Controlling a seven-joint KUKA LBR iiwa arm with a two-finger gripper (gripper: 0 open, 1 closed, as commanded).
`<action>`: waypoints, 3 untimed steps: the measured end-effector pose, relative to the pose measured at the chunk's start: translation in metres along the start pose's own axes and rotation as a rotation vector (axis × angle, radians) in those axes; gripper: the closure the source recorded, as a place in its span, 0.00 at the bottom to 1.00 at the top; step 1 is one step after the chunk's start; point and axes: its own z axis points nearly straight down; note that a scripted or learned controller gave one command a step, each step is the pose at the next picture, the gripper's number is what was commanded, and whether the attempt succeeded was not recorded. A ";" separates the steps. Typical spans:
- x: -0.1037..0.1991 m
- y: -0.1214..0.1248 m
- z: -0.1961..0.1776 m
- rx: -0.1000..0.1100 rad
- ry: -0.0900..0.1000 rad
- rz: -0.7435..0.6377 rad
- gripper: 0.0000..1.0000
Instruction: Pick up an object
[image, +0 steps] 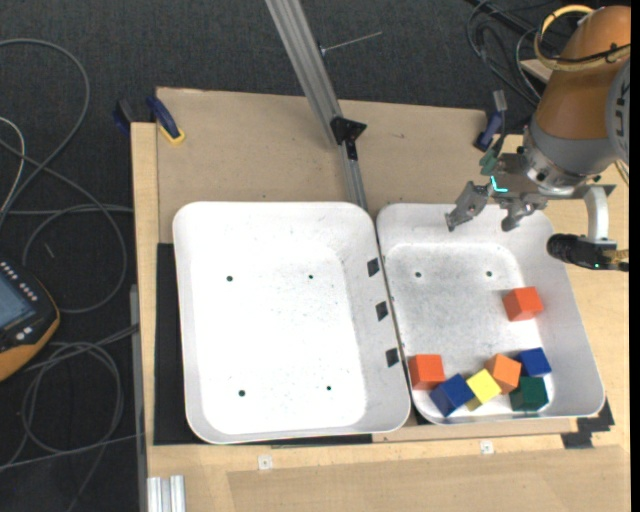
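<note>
Probably light and rigid, the orange cube (522, 303) sits alone mid-right bin (450, 275); grip opposite flat faces. Pincer (484, 213) hangs spread, empty, at the bin's far edge.

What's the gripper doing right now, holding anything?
Gripper: open, nothing between its fingers, above the far edge of the right bin.

bench (260, 150): pale wood | bears: left bin (200, 300), right bin (570, 330), side by side, touching

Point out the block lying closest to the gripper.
The orange block lying alone mid-bin, apart from the cluster along the right bin's near edge, is closest to the gripper.
</note>
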 end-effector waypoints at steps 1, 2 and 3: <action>-0.003 -0.010 0.054 0.006 0.000 0.002 0.00; -0.006 -0.009 0.098 0.005 0.000 0.002 0.00; -0.005 -0.010 0.131 0.004 0.000 0.001 0.00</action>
